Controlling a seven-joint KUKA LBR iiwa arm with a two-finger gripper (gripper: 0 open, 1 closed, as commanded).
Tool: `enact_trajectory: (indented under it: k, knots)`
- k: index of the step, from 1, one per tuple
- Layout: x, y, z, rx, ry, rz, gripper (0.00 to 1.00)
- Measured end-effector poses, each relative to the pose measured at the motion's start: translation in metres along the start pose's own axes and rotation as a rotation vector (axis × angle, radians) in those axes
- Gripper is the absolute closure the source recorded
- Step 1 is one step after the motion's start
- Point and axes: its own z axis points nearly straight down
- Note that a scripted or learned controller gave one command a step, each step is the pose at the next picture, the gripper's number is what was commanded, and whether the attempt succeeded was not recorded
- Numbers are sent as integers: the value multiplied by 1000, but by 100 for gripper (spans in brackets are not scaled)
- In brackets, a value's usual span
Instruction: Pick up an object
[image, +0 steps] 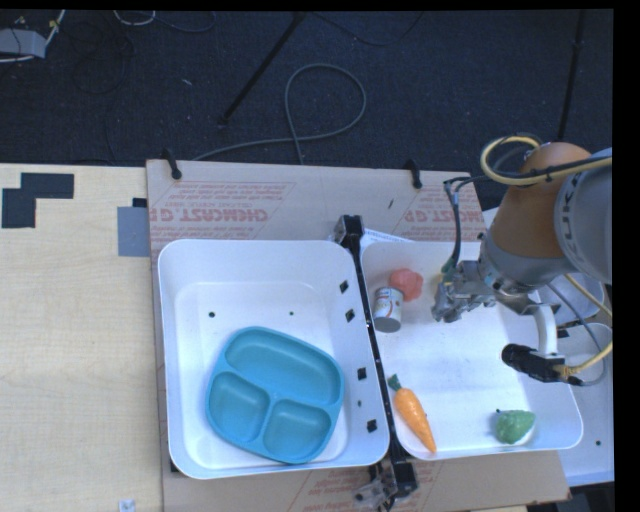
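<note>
Over the right bin (560, 435), the gripper (452, 298) is hanging low near the back half, and from where I'm standing I cannot tell how it is set; the dark metal there is blurring into the cables around it. Nothing is showing in its grasp.

Just to its left a small pinkish lump (406, 282) is lying on the bin floor, and beside that, closer to the divider, a little silver can (387, 308) is resting on its side. Those two are looking like the nearest candidates. The can is probably light and stiff but slick and round, so it is likely going to roll if nudged; taking it across its body, square to its long axis, seems the safer hold. The pink piece looks soft or rubbery, probably forgiving, though its exact shape is too blurred to judge.

Further forward, an orange carrot (415, 417) is lying at a slant against the divider at the bin's front left, and a green lump (514, 426) is sitting near the front right corner. The carrot is tapering, so a grip across its thicker end would be holding better, but the wall just beside it is leaving little room on that side.

Both bins are smooth white plastic, so things are likely sliding easily. The left bin (190, 290) is carrying a blue divided plate (275, 392). Everything is standing on a pale counter (70, 350), with dark floor and loose cables behind.
</note>
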Motion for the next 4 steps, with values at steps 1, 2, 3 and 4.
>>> enact_trajectory:
  k: [1, 2, 3, 4]
  knots:
    - [0, -2, -42, 0, 0, 0, 100]
    - [0, 2, -106, -4, -1, -1, 100]
    - [-2, 2, -116, 1, 0, -1, 100]
    - [45, -13, -111, 5, 2, -3, 100]
